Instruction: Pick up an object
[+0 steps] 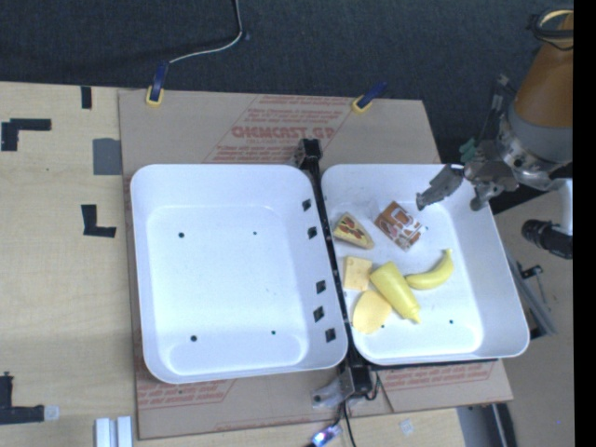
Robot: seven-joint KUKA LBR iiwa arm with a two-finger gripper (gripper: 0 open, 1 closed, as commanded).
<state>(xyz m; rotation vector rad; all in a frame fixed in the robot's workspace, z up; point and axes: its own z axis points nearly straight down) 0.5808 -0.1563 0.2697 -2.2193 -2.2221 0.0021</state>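
Observation:
The right bin (484,277) holds several toy foods: a pizza slice (353,231), a brown and white cake piece (399,224), a yellow banana (432,272), a yellow bottle-like piece (395,291), a pale cheese block (357,273) and a round yellow piece (371,314). My gripper (458,192) hovers over the bin's upper right part, just right of the cake piece. Its fingers are spread apart with nothing between them.
The left bin (223,268) sits beside the right one, joined by a black divider with clips (319,250). Both rest on a cardboard sheet (270,128) held by blue and yellow clamps. A white cable (219,43) runs across the dark floor behind.

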